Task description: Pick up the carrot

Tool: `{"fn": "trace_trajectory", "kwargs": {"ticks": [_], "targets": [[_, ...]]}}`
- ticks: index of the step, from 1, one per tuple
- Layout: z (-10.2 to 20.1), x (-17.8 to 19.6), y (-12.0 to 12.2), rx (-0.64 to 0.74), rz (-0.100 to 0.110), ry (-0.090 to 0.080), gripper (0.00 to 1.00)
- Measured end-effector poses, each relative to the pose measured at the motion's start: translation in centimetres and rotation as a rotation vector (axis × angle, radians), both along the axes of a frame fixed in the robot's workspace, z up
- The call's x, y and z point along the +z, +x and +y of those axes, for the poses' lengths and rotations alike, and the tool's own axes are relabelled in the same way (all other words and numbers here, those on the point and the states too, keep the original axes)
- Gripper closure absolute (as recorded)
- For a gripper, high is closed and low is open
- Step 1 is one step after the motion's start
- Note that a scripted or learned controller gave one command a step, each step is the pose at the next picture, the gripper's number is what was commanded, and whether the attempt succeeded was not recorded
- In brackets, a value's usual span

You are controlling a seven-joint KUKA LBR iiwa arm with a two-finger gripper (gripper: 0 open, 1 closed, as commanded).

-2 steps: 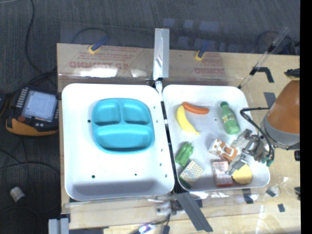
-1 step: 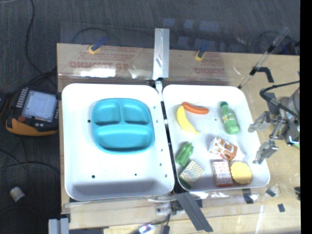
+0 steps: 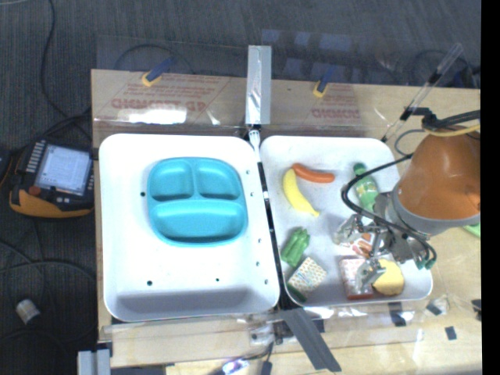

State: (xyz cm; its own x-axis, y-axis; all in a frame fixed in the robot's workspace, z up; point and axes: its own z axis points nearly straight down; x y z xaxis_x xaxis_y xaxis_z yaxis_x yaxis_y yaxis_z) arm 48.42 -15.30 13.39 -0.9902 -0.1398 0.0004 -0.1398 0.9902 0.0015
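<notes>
The carrot [image 3: 313, 175] is a short orange stick lying flat near the back of the right bin [image 3: 328, 145], just behind a yellow banana [image 3: 300, 193]. My gripper [image 3: 369, 248] hangs low over the bin's front right part, below the arm's orange band [image 3: 444, 180]. It is well to the right of and nearer than the carrot, above a small red and white box [image 3: 353, 278] and a yellow piece [image 3: 390, 280]. Nothing of the carrot is covered.
In the right bin also lie a green pepper [image 3: 294, 246], a patterned block [image 3: 307, 275] and a green item [image 3: 362, 180] partly under black cables. The left bin [image 3: 125, 233] holds a blue divided plate [image 3: 197, 198]. A metal divider [image 3: 258, 84] stands behind the bins.
</notes>
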Motion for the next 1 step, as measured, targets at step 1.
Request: {"fn": "trace_trajectory", "kwargs": {"ticks": [1], "targets": [[-6.98,8.87,1.59,0.239,-0.004,0.0,0.0]]}}
